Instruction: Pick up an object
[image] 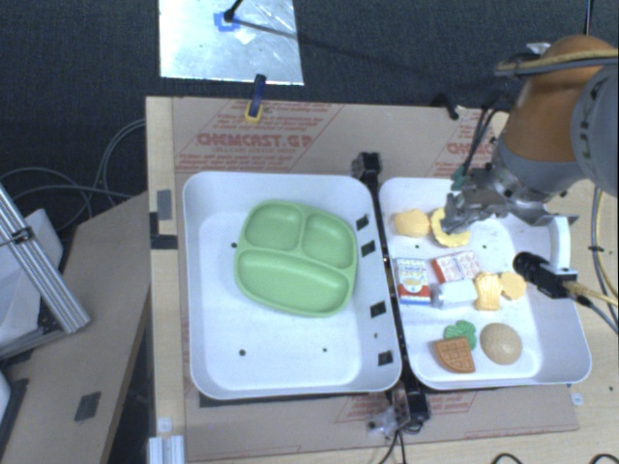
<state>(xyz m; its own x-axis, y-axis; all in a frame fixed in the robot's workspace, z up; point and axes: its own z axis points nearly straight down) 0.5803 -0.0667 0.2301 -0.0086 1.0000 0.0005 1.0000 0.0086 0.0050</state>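
Note:
My gripper point(455, 222) hangs low over the back of the right bin point(571, 341), right at a yellow banana-like toy point(447, 235). A yellow toy point(411, 223) lies just left of it. Further forward lie a red and white carton point(412, 278), a red and white packet point(456, 266), a yellow cheese-like piece point(488, 292), a small yellow piece point(513, 284), a tan ball point(501, 342) and an orange waffle-like toy point(455, 354) with a green leafy toy point(462, 331). Whether anything sits between the fingers is hidden.
The left bin point(208, 356) holds a green divided plate point(295, 257). A black divider point(382, 269) runs between the bins. A black and white handle-like part point(546, 264) sticks out over the right bin's right side. Cables lie at the bench's left.

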